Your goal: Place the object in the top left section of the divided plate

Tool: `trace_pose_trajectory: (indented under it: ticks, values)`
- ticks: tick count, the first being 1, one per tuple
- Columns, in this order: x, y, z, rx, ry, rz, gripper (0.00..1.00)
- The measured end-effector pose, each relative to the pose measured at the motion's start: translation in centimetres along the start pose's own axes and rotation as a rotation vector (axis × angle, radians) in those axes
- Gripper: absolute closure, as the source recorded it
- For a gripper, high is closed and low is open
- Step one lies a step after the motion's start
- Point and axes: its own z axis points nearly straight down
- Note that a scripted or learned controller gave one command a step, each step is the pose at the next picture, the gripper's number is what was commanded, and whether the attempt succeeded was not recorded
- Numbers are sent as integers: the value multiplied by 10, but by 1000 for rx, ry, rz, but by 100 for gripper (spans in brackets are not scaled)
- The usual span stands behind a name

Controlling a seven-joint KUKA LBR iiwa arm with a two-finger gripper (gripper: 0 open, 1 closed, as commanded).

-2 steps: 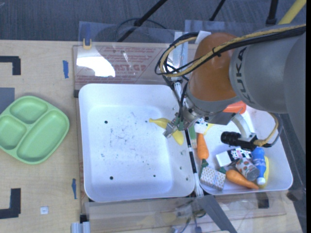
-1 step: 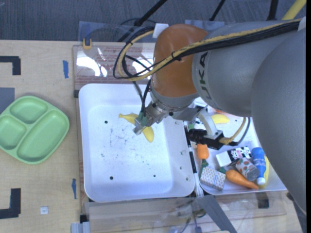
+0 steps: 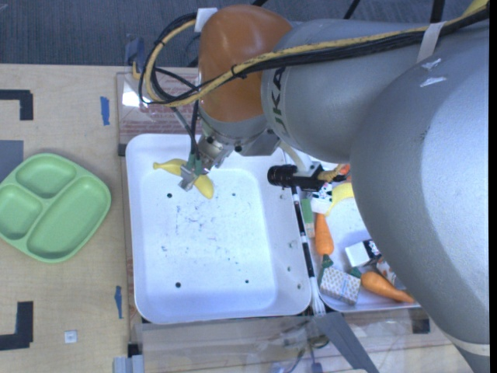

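Note:
A yellow banana [image 3: 166, 165] lies at the back left of the left white bin [image 3: 210, 247]. My gripper [image 3: 192, 176] is down right on the banana's middle, so the fruit's ends stick out to the left and lower right of it. The green divided plate [image 3: 99, 186] rests on the wooden bench, left of the bins and well away from the gripper. Its top left section [image 3: 46, 173] holds nothing.
The right bin [image 3: 373, 305] holds two orange carrots [image 3: 323, 236] [image 3: 384, 287], a patterned white block [image 3: 340, 286] and other small items. My large grey arm covers much of that bin. Bare bench lies between the plate and the left bin.

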Motion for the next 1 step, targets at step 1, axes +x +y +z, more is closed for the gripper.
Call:
trace_pose_trajectory:
  ticks: [1]
  values:
    - [-25,31,14,-1,0,47,100]
